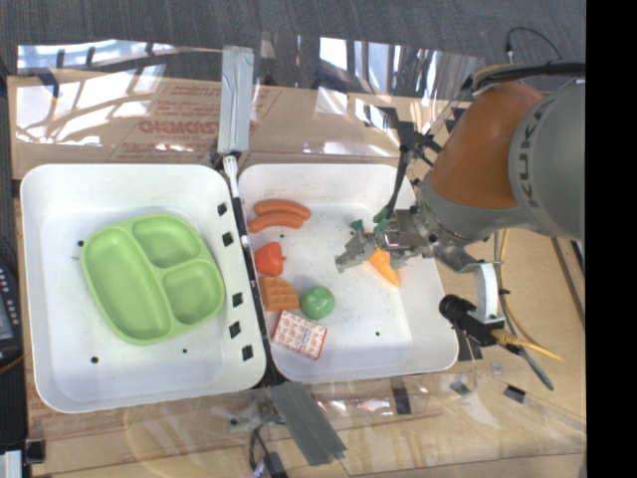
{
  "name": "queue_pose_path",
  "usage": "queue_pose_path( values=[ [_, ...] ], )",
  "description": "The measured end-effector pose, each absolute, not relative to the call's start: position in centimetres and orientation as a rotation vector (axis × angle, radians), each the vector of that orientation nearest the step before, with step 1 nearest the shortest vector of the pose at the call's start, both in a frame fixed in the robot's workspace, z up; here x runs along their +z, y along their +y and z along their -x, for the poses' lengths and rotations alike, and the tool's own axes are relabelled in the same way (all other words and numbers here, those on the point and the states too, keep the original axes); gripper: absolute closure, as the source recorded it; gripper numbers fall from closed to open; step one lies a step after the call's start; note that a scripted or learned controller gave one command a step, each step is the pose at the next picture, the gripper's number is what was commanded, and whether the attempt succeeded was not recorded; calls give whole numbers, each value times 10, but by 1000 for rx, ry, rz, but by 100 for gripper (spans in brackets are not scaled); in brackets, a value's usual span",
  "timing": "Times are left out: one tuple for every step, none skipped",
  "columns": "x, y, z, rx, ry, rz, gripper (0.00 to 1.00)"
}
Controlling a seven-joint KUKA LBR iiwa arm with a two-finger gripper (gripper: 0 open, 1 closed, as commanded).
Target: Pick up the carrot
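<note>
The carrot (385, 266) lies in the right bin (423, 352), toward its right wall, orange tip pointing down-right. The gripper (360, 247) sits just at its upper left end; whether the fingers are apart or clamped on the carrot cannot be told. Farther left in the same bin lie two sausages (280, 214), a red pepper (270, 258), a waffle (280, 293), a green ball (318, 302) and a small carton (300, 335). A green divided plate (151, 277) rests in the left bin (50, 366)

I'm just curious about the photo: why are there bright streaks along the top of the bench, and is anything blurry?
Camera view: the streaks are glare on clear plastic sheeting behind the bins; the carrot and gripper look slightly soft; shadows are faint.
</note>
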State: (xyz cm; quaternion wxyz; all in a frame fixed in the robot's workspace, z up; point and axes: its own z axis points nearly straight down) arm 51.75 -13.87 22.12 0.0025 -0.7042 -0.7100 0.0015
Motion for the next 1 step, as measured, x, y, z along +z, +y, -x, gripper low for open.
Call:
queue_pose_path(
  values=[
    [220,-196,-557,2,-2510,1889,0]
  ],
)
